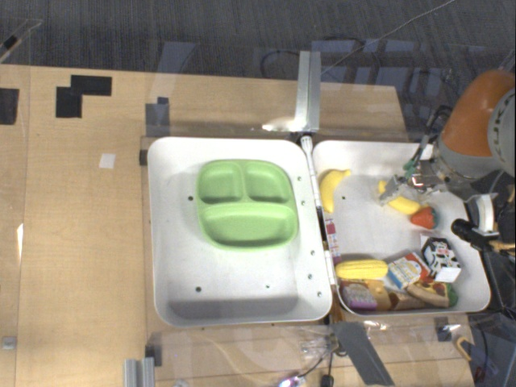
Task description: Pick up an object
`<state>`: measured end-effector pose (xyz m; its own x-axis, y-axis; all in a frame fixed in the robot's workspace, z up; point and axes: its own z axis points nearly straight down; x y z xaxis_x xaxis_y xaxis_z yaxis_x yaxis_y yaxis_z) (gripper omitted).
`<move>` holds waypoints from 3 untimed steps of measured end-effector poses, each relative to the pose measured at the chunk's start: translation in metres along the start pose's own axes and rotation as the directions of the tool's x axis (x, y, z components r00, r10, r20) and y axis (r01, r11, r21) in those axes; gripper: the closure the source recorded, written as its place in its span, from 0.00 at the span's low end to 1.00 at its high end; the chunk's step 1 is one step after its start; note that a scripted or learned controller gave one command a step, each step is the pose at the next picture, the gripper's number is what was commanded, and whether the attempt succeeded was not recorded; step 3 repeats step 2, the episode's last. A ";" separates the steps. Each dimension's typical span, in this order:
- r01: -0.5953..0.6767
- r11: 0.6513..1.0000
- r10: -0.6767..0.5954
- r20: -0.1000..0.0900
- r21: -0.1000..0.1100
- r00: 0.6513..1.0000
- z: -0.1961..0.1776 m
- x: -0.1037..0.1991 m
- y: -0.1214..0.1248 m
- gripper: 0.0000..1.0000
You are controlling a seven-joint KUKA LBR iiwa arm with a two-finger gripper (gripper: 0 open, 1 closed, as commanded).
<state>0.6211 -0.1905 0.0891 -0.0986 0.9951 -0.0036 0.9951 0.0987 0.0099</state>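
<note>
Reaching in from the right of the frame, our arm (476,127) has its gripper (407,181) low over the upper right part of the right bin (363,156). We cannot tell whether it is apart or together; the tip is small and tangled with cables at this slant. Just below it, seemingly touching or nearly so, lies a small yellow piece (403,205) with a red piece (423,217) beside it. That yellow piece looks to us like the likeliest target, though nothing is visibly clamped.

Our worries from here: the yellow and red pieces sit so close that closing on one may nudge or pinch the other, and a rounded shape could squirt out sideways. A descent slightly off centre would simply push the piece along the bin floor.

Elsewhere in the right bin, a toy banana (332,185) rests near the divider at centre frame, and a corn cob (361,268) lies with a heap of packets (419,276) along the lower edge. The left bin (173,289) carries a green divided plate (245,201), well apart from the action.
</note>
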 end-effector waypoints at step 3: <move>-0.175 0.985 0.175 -0.003 0.005 0.985 -0.106 0.084 0.026 1.00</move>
